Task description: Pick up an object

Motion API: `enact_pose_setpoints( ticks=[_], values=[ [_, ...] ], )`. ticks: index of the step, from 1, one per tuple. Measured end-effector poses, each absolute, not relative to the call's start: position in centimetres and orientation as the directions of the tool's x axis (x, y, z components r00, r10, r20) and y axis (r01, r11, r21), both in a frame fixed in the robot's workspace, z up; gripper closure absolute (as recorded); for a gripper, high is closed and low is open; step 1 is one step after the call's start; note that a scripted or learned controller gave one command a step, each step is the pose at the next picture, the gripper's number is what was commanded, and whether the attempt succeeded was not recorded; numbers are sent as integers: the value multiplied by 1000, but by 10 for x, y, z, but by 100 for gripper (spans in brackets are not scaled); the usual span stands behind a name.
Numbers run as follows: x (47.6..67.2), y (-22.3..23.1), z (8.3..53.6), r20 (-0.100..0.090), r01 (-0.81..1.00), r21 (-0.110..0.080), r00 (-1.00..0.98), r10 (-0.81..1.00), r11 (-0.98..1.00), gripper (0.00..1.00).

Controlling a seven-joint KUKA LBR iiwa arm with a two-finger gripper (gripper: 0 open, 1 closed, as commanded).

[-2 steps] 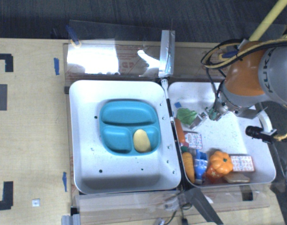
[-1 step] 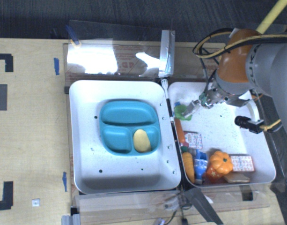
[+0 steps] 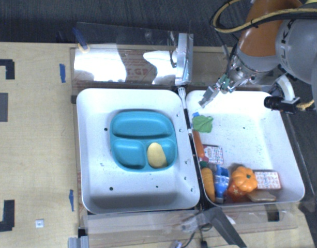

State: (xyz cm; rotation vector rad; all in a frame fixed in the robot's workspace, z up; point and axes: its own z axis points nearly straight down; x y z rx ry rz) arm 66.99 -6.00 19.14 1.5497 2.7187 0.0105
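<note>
My gripper (image 3: 209, 94) hangs over the far left corner of the right bin (image 3: 282, 133), just above and to the right of a green leafy item (image 3: 202, 123). Nothing shows in its grasp. Along the bin's left wall lies a thin orange-red piece (image 3: 198, 144), with a small patterned box (image 3: 213, 154) beside it. At the near edge are an orange carrot-like item (image 3: 207, 183), a blue can (image 3: 222, 182), an orange pumpkin (image 3: 242, 179), a second patterned box (image 3: 267, 180) and a brown flat item (image 3: 260, 195).
The left bin (image 3: 96, 180) holds a blue divided tray (image 3: 137, 133) with a yellow oval item (image 3: 156, 155) in its near right compartment. A shiny clear panel (image 3: 127, 61) stands behind the bins. The grey arm with its orange band (image 3: 267, 14) comes in from the upper right.
</note>
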Motion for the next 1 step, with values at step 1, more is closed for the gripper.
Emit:
enact_pose_setpoints(
  ticks=[1],
  values=[
    [663,-118,142,0,834,-3,-551,834,551,0]
  ],
)
